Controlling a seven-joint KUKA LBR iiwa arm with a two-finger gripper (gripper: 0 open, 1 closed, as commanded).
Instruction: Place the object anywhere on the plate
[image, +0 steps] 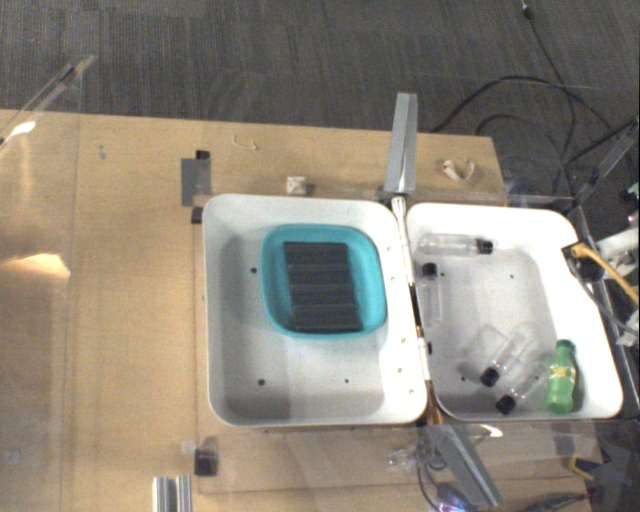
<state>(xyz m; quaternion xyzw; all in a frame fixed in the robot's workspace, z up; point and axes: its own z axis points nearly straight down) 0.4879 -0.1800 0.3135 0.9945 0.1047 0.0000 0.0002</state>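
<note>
A teal plate (374, 292) with rounded corners lies in the upper middle of the left white bin (300, 392). A dark grey ribbed rectangular object (322, 287) rests flat on the plate, inside its rim. In the right white bin (505, 295) lie several clear bottles with black caps: one near the back wall (452, 244), one along the left wall (430, 298), and two toward the front (500, 350). A green bottle (562, 378) lies in that bin's front right corner.
A grey metal post (403, 140) stands behind the seam between the bins. Cables and yellow-tipped hardware (600, 265) crowd the right edge. A small white block (295, 185) sits on the wooden bench (100, 300) behind the left bin.
</note>
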